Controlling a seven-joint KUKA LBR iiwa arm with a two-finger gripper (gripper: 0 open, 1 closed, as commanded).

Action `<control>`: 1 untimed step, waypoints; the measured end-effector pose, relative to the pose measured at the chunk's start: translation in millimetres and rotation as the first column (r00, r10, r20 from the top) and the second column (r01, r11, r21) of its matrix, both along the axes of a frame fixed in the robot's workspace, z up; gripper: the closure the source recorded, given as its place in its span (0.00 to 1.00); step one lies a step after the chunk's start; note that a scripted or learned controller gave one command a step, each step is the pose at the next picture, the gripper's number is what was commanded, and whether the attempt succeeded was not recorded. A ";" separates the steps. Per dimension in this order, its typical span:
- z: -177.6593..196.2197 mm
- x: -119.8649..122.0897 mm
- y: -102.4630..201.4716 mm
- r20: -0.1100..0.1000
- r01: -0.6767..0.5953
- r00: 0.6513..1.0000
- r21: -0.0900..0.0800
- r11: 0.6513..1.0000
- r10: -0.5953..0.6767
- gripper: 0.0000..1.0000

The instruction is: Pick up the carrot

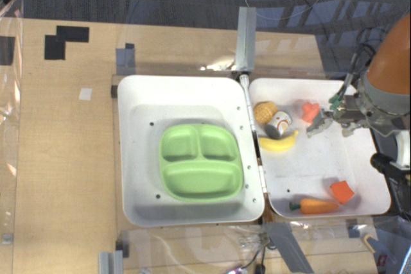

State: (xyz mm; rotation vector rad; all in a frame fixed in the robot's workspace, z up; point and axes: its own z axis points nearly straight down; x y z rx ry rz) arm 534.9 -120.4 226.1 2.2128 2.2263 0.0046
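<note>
Carrot [318, 206] | rt bin [385, 202] front edge, long axis left-right, green end left | end effector [332, 119] state unclear

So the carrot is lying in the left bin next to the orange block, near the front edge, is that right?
Not quite. The camera view shows the carrot in the right bin, not the left. The rest holds: it lies near the front edge, next to the orange block.

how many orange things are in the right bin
2. The carrot lies along the near wall of the right bin, and an orange block sits just beside its tip, nearer the right corner. The arm may hide more at the bin's right edge.
</note>
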 end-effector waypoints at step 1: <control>211.5 61.5 -77.9 0.005 0.085 0.996 -0.002 0.996 -0.085 0.00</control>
